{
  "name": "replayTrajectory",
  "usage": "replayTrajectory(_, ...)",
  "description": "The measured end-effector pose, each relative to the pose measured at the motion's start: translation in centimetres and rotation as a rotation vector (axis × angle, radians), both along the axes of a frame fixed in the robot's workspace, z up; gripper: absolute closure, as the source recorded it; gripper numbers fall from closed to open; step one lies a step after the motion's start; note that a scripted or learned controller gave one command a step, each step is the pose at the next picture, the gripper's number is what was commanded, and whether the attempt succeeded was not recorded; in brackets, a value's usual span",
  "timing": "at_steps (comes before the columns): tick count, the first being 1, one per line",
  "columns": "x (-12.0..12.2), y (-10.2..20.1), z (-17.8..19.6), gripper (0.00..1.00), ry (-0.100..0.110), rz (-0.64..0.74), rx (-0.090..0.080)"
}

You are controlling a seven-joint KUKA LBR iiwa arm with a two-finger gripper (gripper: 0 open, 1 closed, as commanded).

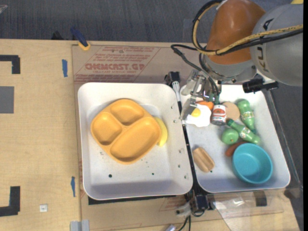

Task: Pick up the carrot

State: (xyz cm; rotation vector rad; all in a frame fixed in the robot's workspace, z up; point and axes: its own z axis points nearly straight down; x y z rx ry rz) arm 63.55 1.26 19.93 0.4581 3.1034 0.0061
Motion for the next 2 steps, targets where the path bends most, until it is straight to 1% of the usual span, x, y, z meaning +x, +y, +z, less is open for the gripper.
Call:
replayTrajectory(1, 0.1, -6.7, -1.3, 0.00, 0.000, 0.280, -0.006)
replayTrajectory(2, 0.8, -11.2, -5.1, 0.00, 0.003, 0.129, -0.003)
